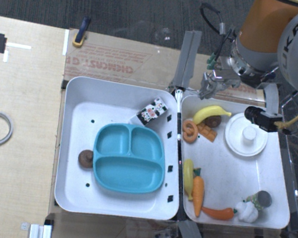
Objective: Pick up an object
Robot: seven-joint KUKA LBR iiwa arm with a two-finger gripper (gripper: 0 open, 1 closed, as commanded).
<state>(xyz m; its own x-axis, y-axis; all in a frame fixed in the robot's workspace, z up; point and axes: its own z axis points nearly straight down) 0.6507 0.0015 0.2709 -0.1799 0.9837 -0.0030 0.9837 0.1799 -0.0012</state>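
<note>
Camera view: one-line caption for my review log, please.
KUKA arm's gripper hovers above the right bin near a banana; a blue divided tray fills the left bin.

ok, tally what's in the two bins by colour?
Yellow: 2, banana, second banana
Orange: 3, carrot, pepper, pretzel
Blue: 1, tray
White: 2, plate, milk carton
Brown: 1, donut
Total: 9

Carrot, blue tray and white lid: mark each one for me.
carrot [197, 193]: camera view, middle of its orange body.
blue tray [128, 166]: camera view, floor of its large compartment.
white lid [246, 135]: camera view, its raised centre knob.
</note>
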